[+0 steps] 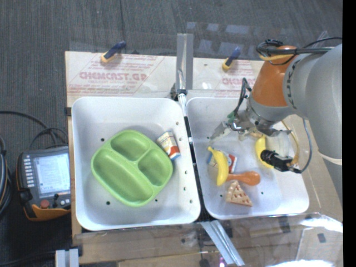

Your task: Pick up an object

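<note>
banana (220, 166), yellow, lies in the right bin (289, 202) at about the bin's 8 o'clock, resting partly on a small red, white and blue packet (230, 161).

order by size:
- desk (125, 78): carries two white bins side by side, with blue-and-yellow clamps at its 12 o'clock edge.
- arm (314, 88): grey with an orange band, enters from 3 o'clock and reaches over the right bin's upper half.
- left bin (94, 210): holds a green divided plate (131, 167) at centre and a small carton (169, 144) touching the plate's 2 o'clock rim.
- claw (229, 128): sits at the right bin's 11 o'clock, fingers spread and released, nothing between them, apart from the banana below it.
- orange spoon-like piece (245, 178): lies just beside the banana's lower end, at 3 o'clock of it.
- pizza slice toy (237, 194): lies at 6 o'clock of the banana, near the bin's lower wall.
</note>
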Available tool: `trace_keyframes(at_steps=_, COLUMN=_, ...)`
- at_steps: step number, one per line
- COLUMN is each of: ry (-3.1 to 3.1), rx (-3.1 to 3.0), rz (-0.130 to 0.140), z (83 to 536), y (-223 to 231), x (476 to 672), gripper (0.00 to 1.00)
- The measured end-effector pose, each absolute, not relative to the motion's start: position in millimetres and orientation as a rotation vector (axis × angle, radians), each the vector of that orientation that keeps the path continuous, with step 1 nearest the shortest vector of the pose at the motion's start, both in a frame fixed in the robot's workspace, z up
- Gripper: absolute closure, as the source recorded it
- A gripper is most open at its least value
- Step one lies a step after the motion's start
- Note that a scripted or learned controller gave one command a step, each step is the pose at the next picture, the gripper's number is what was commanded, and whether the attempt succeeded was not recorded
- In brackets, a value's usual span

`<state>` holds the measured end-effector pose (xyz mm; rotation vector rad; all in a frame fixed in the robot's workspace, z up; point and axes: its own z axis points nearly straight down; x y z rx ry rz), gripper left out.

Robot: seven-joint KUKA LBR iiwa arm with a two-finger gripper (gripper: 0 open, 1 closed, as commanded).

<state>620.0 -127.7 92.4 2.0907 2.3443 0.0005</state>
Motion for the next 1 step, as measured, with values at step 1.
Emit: trace_keyframes(at_steps=1, ry=2.382, rx=2.023, rz=0.014, z=92.3, y=-113.4, x=579.4, gripper=0.0)
